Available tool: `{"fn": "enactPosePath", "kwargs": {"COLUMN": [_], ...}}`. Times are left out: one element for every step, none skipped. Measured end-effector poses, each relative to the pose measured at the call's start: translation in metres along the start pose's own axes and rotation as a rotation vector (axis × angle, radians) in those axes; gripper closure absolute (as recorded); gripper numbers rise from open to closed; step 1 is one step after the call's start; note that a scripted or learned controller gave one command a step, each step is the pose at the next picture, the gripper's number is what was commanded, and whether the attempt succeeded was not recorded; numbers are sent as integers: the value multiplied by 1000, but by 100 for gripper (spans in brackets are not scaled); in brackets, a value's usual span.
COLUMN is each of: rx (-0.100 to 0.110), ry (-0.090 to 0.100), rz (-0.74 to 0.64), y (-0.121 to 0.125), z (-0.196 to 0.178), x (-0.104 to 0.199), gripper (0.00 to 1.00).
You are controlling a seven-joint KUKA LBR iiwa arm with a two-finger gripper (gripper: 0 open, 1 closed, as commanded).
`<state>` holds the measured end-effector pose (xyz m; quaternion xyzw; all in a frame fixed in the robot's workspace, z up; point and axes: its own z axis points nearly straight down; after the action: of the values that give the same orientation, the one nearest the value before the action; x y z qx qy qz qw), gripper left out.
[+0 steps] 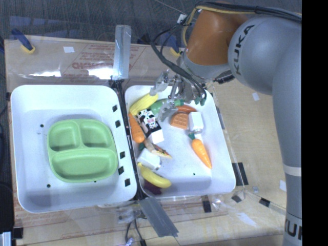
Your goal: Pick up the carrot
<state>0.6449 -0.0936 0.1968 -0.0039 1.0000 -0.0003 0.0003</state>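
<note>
Shiny plastic all over

I see a smooth, shiny carrot [201, 152], a matt green plastic tray [80, 150], glossy white bins [25, 137] and my arm's [266, 50] smooth grey shell.

Light is even and fairly bright, falling from overhead — the two shallow white plastic bins [31, 137] glow almost without detail. Soft shadows pool under the green divided plastic plate [81, 150]. The clear plastic sheet on the worktop [87, 60] shows pale glare. The picture is slightly soft and grainy — fine edges blur.
</note>
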Motion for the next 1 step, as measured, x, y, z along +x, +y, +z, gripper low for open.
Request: {"fn": "enactPosePath", "kwargs": {"rx": [-1], "ry": [2], "rz": [-157], "y": [-44], "z": [39], "x": [40], "gripper": [0]}}
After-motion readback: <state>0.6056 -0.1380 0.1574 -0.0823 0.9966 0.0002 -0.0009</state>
